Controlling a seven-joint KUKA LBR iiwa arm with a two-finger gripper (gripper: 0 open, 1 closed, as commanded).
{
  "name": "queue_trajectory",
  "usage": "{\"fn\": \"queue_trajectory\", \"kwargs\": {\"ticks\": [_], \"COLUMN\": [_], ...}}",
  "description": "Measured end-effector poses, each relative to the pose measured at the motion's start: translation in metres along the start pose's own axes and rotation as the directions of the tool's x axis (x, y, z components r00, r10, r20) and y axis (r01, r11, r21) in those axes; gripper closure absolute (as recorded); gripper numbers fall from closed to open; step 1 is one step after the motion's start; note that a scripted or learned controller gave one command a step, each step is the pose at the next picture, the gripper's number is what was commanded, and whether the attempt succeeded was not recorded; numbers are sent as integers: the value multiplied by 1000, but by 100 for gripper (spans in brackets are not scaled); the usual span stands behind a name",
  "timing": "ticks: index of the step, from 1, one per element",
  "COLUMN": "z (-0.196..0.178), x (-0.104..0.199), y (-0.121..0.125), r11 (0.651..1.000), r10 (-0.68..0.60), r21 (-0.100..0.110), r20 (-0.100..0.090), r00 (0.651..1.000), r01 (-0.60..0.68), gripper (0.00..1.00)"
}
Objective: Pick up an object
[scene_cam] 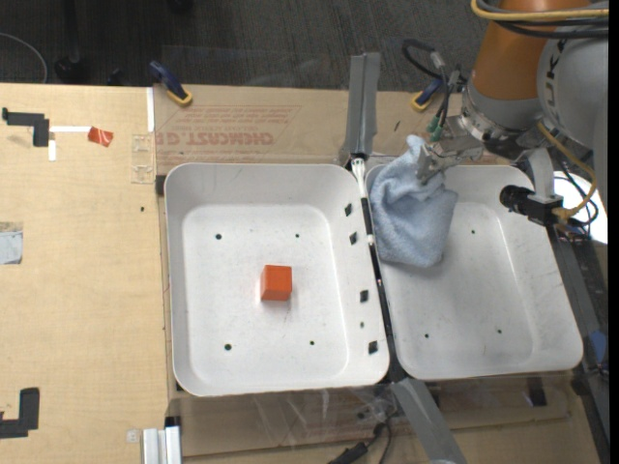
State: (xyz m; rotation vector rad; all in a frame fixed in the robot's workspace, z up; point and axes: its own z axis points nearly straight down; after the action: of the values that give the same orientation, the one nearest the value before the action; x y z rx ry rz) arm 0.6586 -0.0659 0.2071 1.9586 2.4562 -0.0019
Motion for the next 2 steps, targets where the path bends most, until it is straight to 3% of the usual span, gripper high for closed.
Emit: {"fn": "queue_trajectory", "kwargs": {"ticks": [1, 2], "z": [1, 16], "x": [21, 48], "y": [5, -27], "r11": [999, 997], "r10": [-48, -72], "r21": [2, 2], "r20": [1, 0], "r00": [999, 997], "r01": [48, 72], "gripper": [100, 100]}}
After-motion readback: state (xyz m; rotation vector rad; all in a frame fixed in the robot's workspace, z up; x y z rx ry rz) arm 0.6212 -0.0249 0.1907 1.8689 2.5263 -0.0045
